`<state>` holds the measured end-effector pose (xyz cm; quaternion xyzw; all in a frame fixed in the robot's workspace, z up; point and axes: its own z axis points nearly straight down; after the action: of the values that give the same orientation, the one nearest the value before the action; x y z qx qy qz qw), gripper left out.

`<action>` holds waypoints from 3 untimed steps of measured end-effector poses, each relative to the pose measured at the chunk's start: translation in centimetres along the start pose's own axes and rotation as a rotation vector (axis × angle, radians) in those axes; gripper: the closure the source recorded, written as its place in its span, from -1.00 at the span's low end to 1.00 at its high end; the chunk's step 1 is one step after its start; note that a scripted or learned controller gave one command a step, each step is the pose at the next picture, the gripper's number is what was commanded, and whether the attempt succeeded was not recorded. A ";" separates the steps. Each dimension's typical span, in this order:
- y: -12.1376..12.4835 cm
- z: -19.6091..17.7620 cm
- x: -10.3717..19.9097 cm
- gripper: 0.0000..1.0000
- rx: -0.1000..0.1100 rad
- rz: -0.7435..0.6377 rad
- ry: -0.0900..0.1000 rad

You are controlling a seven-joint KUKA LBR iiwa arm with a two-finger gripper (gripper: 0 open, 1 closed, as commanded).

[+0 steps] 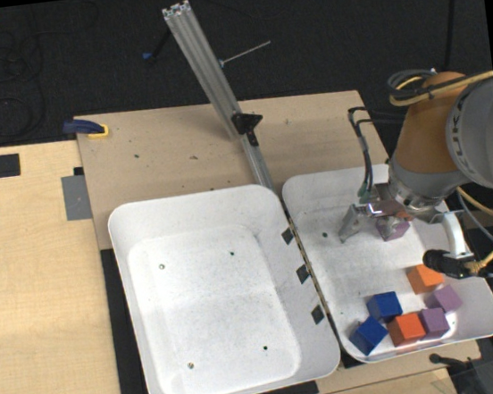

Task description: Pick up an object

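Note:
My gripper [365,232] hangs low over the middle of the right bin [319,200], with its fingers spread apart and nothing between them. A small purple block [399,226] lies just to the right of the right finger, partly hidden by the wrist. At the bin's front right corner lies a cluster of blocks: two blue ones [385,305] [369,335], a red-orange one [408,328], two purple ones [435,322] [446,299] and an orange one [425,277].
The left bin [142,223] adjoins the right one, joined by black clips [302,273]. A slanted metal rail [214,88] rises behind the bins. The arm's cables [471,261] hang over the right bin's right side.

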<state>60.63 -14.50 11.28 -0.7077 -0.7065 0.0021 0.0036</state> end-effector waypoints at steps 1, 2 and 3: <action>0.0 2.2 0.1 -1.00 -0.006 0.002 -0.001; 0.0 1.2 0.0 1.00 -0.006 0.007 -0.001; 0.2 -4.7 0.8 1.00 -0.011 -0.002 -0.002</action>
<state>60.90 -13.72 16.00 -0.7069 -0.7073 -0.0011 -0.0012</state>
